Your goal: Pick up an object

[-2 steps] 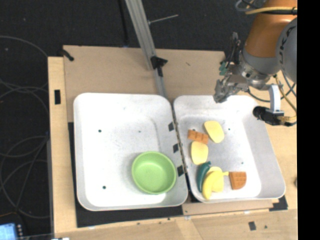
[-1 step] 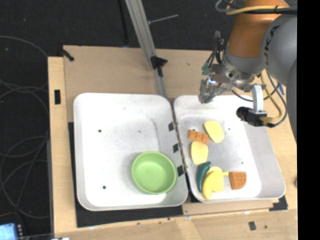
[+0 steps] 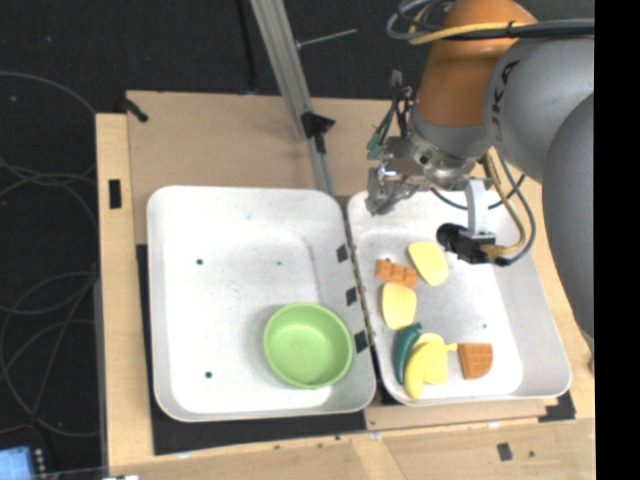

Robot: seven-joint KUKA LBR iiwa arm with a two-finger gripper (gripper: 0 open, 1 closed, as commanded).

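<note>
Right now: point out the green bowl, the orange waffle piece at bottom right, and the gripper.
green bowl [image 3: 308, 344], camera view, middle of its inside, left bin.
orange waffle piece [image 3: 475, 359], camera view, its top face, right bin.
gripper [image 3: 383, 200], camera view, at its fingertips.

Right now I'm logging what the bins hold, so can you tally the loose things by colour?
Yellow: 3, upper piece, middle piece, lower piece
Orange: 2, small block, ridged piece
Green: 1, bowl
Teal: 1, curved piece
Total: 7
</note>
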